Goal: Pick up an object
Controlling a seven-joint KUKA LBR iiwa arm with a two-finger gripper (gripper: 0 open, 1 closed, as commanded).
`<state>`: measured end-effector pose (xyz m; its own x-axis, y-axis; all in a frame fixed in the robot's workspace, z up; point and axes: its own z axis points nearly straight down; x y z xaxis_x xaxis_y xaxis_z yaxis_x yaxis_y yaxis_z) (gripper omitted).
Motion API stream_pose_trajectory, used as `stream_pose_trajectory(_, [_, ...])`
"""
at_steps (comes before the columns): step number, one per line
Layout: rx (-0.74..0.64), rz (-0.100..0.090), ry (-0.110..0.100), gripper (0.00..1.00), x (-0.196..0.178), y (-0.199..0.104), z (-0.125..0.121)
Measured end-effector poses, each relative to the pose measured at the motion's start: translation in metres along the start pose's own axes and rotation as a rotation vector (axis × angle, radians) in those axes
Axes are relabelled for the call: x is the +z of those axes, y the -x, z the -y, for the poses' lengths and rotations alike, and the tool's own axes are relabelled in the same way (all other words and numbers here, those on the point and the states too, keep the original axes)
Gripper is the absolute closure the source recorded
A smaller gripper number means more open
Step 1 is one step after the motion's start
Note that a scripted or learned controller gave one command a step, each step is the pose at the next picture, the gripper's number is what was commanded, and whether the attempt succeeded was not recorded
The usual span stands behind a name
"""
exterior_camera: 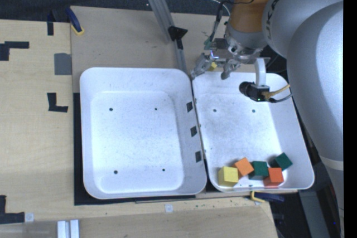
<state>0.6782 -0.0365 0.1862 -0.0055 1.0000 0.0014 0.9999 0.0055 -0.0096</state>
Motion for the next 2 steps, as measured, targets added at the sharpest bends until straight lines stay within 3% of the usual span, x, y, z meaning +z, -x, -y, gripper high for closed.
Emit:
stream_pose_trajectory(1, [0.004, 0.003, 0.006, 0.0, -0.006, 0.008, 0.016])
stream_pose_trajectory(2, [-0.004, -0.002, 0.007, 0.0, -0.016, -0.092, 0.035])
